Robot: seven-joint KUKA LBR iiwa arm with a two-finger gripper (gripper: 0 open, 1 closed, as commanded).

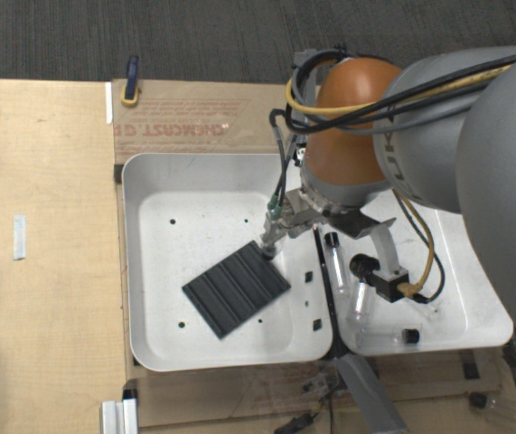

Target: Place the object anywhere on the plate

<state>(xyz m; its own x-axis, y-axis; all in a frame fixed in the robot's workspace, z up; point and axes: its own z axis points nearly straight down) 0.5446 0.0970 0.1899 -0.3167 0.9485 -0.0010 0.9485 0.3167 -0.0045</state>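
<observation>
Dark grey and ribbed, the plate (236, 289) lies tilted on the floor of the left bin (149, 242), toward its near side. Just beyond the plate's far corner the gripper (269, 240) hangs low; whether its fingers are parted or hold anything cannot be told from here.

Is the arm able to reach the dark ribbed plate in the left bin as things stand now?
Probably yes. The end effector already hangs at the upper right corner of the ribbed plate, which lies flat and uncovered in the left bin, with nothing lying on it.
</observation>
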